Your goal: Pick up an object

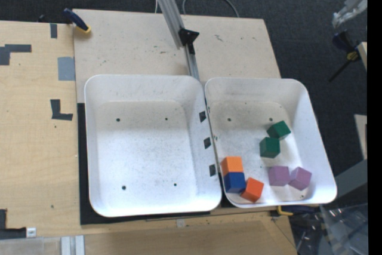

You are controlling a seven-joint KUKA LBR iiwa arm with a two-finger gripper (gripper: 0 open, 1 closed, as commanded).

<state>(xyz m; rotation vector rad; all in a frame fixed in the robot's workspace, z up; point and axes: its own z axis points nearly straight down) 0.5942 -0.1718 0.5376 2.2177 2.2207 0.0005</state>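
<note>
Claw state: cannot tell. Best to descend on upper green cube (279,129), apart from blue cube (234,182), clear of right bin (310,106) wall.

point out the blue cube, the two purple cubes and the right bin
small blue cube (234,181): camera view, on its top face
two pale purple cubes (279,175): camera view, on the top face of the left one of the pair
right shallow white bin (253,85): camera view, on its far rim
</note>
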